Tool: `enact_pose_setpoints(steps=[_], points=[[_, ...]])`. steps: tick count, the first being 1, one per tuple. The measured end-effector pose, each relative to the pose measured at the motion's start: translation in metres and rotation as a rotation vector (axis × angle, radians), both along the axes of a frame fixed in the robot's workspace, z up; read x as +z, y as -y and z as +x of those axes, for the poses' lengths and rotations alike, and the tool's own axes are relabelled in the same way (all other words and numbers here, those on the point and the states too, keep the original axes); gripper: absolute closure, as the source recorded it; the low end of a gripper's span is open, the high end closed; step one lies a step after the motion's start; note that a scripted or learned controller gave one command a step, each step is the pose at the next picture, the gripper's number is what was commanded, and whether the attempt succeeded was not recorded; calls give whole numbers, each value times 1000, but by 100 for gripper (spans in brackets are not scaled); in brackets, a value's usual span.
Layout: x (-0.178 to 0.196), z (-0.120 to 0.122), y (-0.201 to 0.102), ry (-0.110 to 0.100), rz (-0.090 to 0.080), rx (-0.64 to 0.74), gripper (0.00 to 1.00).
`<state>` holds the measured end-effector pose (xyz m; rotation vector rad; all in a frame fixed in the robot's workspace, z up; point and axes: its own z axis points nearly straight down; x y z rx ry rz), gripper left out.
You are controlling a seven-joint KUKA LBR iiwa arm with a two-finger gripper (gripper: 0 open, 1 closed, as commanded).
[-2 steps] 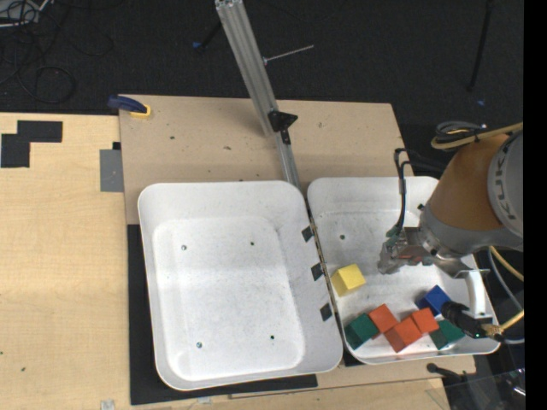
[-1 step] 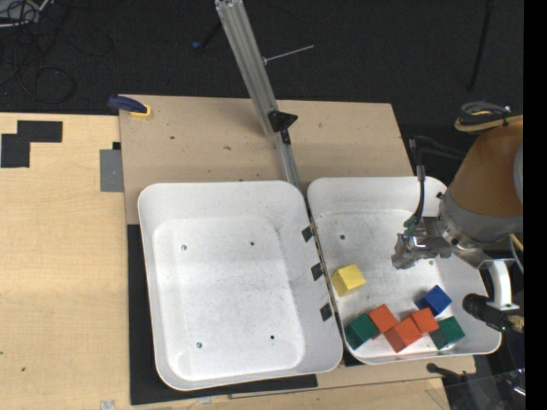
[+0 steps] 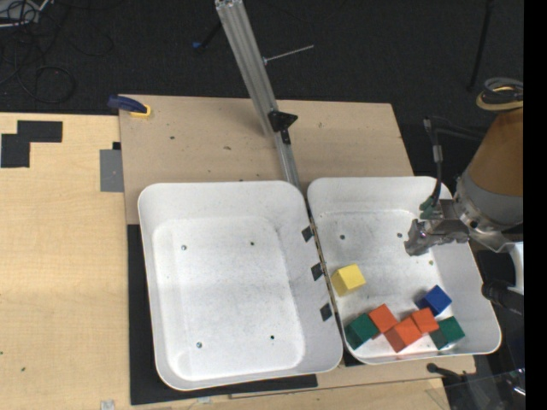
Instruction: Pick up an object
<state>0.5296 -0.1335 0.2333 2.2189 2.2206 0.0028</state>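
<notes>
Six blocks lying in right bin [image 3: 376, 196], yellow block [image 3: 348, 278] nearest divider. Gripper [image 3: 419, 237] hovering above bin's right side, holding nothing visible; fingers' state unclear. Pick not yet done.

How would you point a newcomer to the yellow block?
Start at the right bin of the two white ones. Near its left wall, beside the divider, sits the yellow block. It lies alone, apart from the orange, green and blue blocks clustered at the bin's near edge.
</notes>
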Motion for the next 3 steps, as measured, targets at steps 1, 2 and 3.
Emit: enact_pose_setpoints(steps=[1,2,3], points=[[32,1,1,-1,0,0,100],[20,9,-52,-7,3,3,100],[5,12,-105,-8,3,3,100]])
